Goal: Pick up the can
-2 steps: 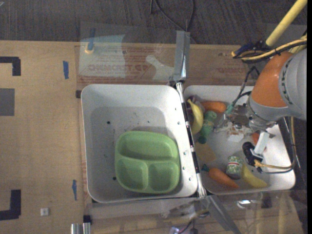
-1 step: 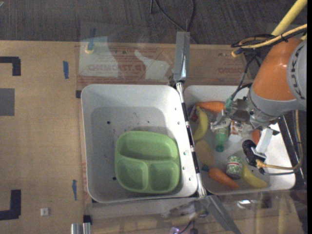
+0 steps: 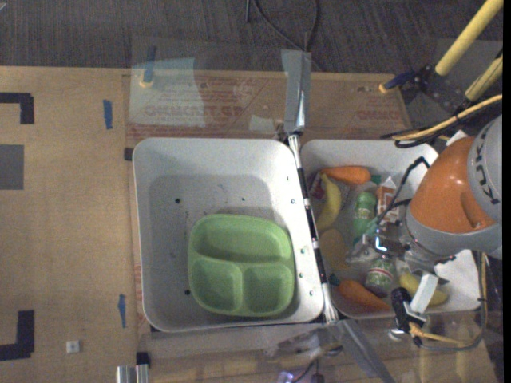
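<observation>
A small can [image 3: 379, 277] with a green and red label lies near the front of the right bin [image 3: 455, 282], between an orange carrot [image 3: 361, 294] and a yellow piece [image 3: 425, 287]. My gripper [image 3: 378, 244] hangs low over the middle of this bin, just behind the can and partly over it. The grey wrist and orange band [image 3: 451, 200] reach in from the right and hide what is beneath them. Nothing can be seen held in the gripper.
The right bin also holds a banana [image 3: 330, 201], a second carrot [image 3: 346, 174] at the back and a green bottle-like item [image 3: 365, 209]. The left bin [image 3: 160, 206] holds a green divided plate [image 3: 242, 265]. A metal divider [image 3: 310, 230] separates the bins.
</observation>
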